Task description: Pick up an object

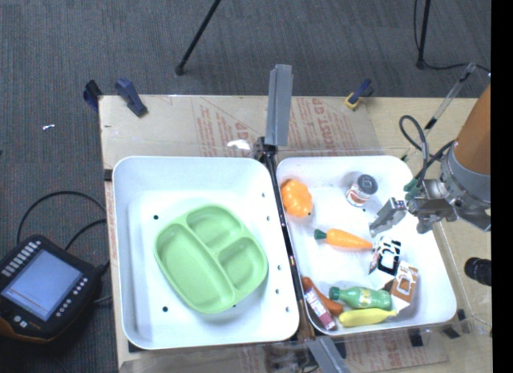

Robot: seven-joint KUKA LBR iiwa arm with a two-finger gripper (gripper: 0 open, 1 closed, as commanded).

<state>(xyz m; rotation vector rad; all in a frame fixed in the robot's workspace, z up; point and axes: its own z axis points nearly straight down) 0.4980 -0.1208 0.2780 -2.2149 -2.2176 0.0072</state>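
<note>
Camera view: claw (390, 216) hovers just right of carrot (345, 239).

High slanted view over both bins (120, 203)

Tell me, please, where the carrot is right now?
The carrot lies in the right bin, near its middle, below the orange pepper and just left of the gripper.

Faint red print on the cardboard sheet (321, 127) under the bins; illegible from here
</note>
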